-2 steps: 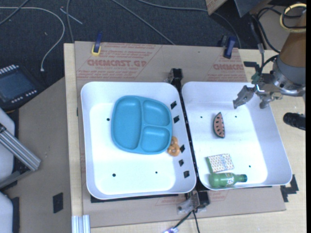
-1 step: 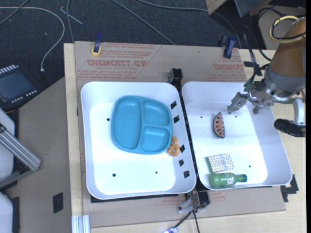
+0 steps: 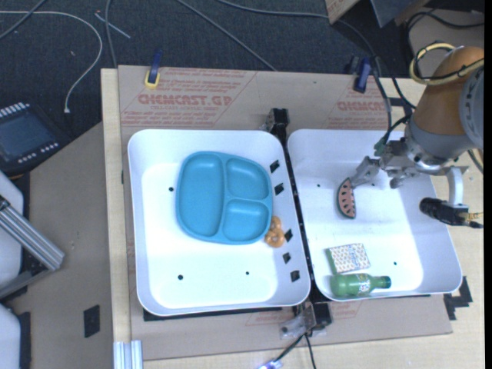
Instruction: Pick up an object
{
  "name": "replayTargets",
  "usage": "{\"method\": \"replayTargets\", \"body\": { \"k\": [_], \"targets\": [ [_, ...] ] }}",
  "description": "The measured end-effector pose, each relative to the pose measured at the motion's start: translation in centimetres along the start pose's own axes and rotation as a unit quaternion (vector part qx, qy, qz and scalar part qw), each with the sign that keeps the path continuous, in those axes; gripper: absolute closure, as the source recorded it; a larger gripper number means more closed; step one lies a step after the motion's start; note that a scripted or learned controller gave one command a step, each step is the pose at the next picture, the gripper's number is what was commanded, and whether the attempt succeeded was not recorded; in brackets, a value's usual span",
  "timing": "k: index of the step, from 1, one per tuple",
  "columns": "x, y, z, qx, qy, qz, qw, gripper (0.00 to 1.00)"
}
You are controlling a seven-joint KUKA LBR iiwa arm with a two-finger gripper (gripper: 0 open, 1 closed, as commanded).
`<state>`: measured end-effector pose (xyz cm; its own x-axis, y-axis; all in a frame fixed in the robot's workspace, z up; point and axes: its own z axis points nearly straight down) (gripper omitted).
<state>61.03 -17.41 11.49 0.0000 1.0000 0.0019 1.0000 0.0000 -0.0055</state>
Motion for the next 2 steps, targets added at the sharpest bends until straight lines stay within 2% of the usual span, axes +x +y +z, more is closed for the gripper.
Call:
{"method": "replayTargets", "body": {
  "k": [1, 2],
  "targets": [
    [0.0, 0.2, -1.5, -0.003, -0.001, 0.000, 1.0000, 1.00],
    [-1.0, -0.1, -7.2, -0.006, -0.002, 0.000, 1.0000, 1.00]
  ]
}}
